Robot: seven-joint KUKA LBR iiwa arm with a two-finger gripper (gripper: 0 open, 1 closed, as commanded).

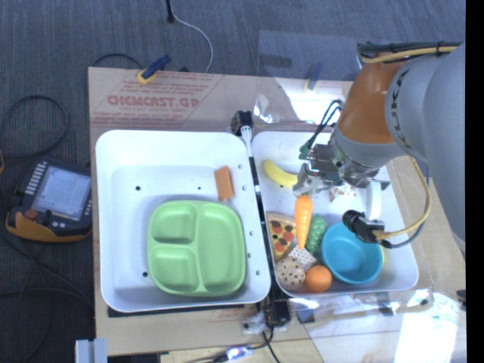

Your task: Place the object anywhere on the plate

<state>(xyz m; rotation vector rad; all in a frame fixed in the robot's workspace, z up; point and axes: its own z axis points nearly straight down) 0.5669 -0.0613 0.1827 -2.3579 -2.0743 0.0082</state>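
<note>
The grey arm with the orange band reaches over the right-hand shallow white bin [404, 274], and its two-finger gripper [308, 186] hangs at the top end of a long orange toy carrot [303, 219]. Whether the fingers are apart or closed on the carrot cannot be told from this angle, so no hold can be claimed. The carrot seems the intended object, since the tool sits directly over it. It lies among a yellow toy banana [278, 175], a green toy vegetable [316, 234], a round blue bowl [352, 253], a pizza slice [282, 234] and a small orange ball [318, 278]. The light green divided plastic plate [198, 248] waits in the left-hand white bin [136, 165], beside a small orange block [224, 183].
</note>
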